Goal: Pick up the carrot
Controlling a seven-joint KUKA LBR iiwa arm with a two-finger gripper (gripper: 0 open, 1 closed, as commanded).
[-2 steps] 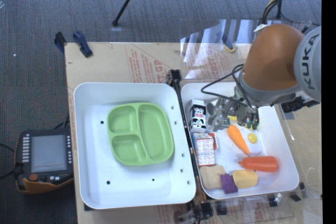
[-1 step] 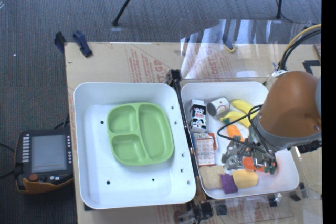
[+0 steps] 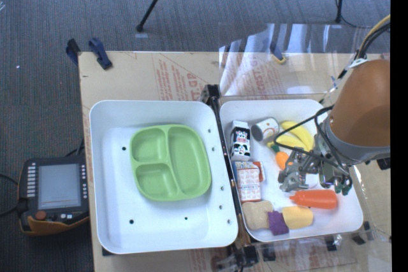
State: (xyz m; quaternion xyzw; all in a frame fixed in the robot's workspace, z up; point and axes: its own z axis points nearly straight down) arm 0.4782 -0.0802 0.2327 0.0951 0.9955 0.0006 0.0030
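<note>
**Hand low in the right bin, carrot partly screened beside it**

I have the arm (image 3: 360, 111) reaching in from the right, its orange band bulking over the right bin (image 3: 354, 216), and the hand (image 3: 299, 175) down among the toys. I read that posture as a descent toward the carrot (image 3: 281, 159), which I take to be the small orange piece lying just left of the hand, between the banana (image 3: 299, 134) and the hand's dark metalwork. I'd say the hand sits just beside the carrot, not around it, though I can't be sure they aren't touching.

Whether the hand is open or closed I cannot tell; its tips merge into a tangle of grey linkage and cable from this slant.

The rest of that bin is crowded, which explains the careful approach: a milk carton (image 3: 240, 140) and a white cup (image 3: 264, 129) toward the back, a printed snack box (image 3: 247, 180) by the divider, an orange bottle (image 3: 315, 199) lying just below the hand, and bread (image 3: 256, 214), a purple piece (image 3: 276, 223) and a yellow piece (image 3: 298, 218) at the near edge.

The left bin (image 3: 108, 137) holds a green divided plate (image 3: 171, 161), well apart from the work.

Much of the carrot's length is hard to judge: only a stub shows, and the wrist hides the bin's far right corner. The orange bottle could be mistaken for the target.
</note>
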